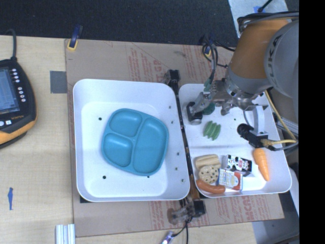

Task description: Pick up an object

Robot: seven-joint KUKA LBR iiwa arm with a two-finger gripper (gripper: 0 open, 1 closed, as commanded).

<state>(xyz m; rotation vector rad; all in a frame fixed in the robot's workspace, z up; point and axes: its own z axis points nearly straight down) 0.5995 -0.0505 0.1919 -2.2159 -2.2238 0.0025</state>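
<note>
You see the arm [266,44] reaching in from the right, with its gripper [195,112] low over the far left part of the right bin [282,187]. You cannot tell whether the fingers are open or closed; no object shows between them.

The candidate objects lie in the right bin. A green pea pod [212,130] lies just right of and nearer than the gripper, apart from it. A carrot [261,162] lies along the right side of the bin. At the near end, a round cracker [207,174] sits beside a small black-and-white carton [238,163] and a red-and-white packet [230,180]. A sausage [210,188] lies along the near edge.

The left bin [84,136] holds a blue divided plate [135,141] near its centre. A teach pendant [12,98] rests on the bench at the far left.
</note>
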